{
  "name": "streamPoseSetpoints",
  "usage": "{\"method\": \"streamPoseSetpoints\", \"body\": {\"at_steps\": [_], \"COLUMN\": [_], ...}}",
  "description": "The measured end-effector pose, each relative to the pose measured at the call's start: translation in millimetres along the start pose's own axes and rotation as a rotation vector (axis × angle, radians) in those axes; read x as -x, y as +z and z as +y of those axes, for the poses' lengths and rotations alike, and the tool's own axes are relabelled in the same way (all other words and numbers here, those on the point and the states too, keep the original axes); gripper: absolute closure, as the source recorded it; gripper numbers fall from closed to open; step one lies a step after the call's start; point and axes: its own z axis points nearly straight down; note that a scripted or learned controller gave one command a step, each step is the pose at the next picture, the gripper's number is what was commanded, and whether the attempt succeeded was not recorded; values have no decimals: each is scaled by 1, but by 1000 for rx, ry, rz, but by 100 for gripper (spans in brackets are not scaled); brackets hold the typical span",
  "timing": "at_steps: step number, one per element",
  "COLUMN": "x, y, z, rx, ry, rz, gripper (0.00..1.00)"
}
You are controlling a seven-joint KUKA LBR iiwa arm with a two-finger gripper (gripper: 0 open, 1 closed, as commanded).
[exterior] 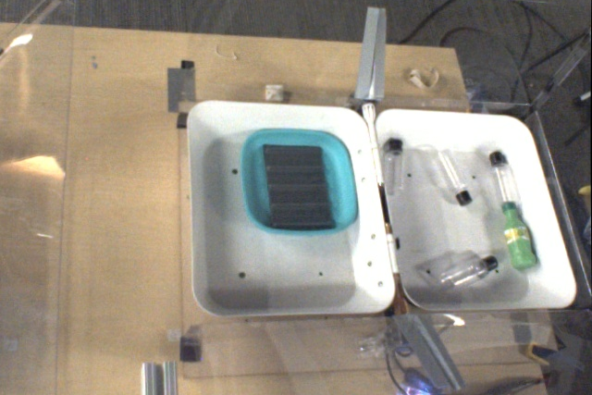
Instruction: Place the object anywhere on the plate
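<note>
Lying near-to-far in the right white bin (427, 231) among clear black-capped vials (458, 270), green-filled plastic vial (518, 242), well right of the teal rounded plate (252, 185); gripper state impossible to tell.

You'll find the clear vials (450, 173) in the right bin (546, 153) hard to count: their glass blurs into the white floor. At five o'clock, cables (416, 365) run off the bottom edge, too blurred to read.

The arm's pose cannot be told here.
</note>
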Motion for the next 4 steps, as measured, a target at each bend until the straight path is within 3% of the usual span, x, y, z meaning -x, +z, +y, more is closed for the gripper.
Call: {"method": "streamPoseSetpoints", "body": {"at_steps": [1, 2, 4], "x": [0, 0, -4], "y": [120, 169, 196], "z": [0, -1, -17], "rx": [-3, -3, -3], "ry": [60, 60, 56], "rz": [-3, -3, 0], "gripper": [0, 0, 0]}}
